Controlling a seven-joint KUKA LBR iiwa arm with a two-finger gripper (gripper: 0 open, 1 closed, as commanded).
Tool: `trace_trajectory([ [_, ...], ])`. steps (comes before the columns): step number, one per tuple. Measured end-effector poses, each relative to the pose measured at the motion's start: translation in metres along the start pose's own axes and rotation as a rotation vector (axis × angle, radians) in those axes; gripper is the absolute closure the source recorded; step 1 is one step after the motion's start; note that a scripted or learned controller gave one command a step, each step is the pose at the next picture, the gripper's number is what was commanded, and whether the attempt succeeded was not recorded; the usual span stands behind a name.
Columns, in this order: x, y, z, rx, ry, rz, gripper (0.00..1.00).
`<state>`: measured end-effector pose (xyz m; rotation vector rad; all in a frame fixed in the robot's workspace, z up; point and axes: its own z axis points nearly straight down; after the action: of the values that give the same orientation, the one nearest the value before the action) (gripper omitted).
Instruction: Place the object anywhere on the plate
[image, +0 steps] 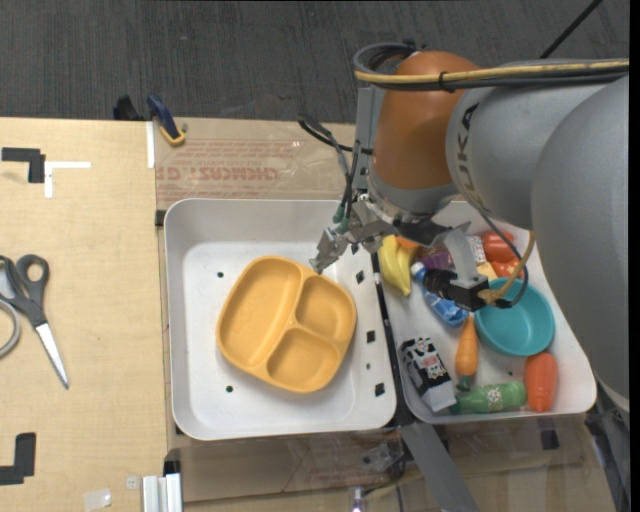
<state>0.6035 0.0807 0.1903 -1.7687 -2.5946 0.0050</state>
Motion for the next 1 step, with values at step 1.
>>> trace_trajectory([
  [1,0.0000,0.0000,0.0000,0.000,0.000,0.000,0.00],
])
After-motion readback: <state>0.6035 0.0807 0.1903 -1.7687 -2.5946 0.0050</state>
